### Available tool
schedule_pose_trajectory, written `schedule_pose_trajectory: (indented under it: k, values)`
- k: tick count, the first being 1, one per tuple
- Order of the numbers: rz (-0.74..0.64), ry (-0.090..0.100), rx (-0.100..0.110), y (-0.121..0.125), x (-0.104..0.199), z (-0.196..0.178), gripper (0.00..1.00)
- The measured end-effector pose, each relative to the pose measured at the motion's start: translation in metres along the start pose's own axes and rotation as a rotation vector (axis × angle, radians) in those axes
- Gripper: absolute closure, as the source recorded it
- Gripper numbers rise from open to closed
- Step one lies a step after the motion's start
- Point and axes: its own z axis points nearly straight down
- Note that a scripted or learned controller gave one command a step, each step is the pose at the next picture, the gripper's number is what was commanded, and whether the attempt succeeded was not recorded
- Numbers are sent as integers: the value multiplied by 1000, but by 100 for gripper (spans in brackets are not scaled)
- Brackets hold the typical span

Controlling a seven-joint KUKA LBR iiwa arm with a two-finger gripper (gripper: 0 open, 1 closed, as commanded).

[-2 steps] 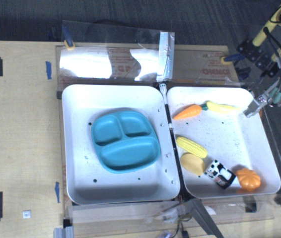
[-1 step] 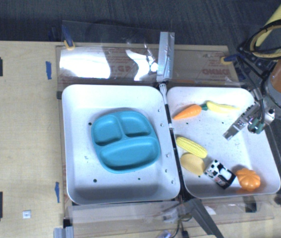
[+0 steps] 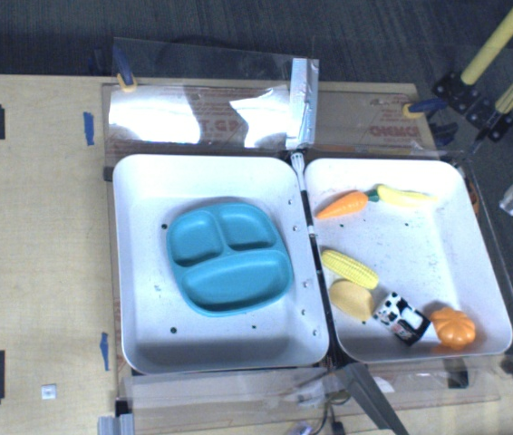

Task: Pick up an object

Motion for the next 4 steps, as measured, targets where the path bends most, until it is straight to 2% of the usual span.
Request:
schedule_pose_trajectory:
  k: [1,2,3,4]
  values:
    - [-148,15,5,52,50,16,100]
    - [-224,20,7,105,94,113,100]
    - [-42,7,0,84,81,-1,100]
    - [-282,11,2,133,54,2,100]
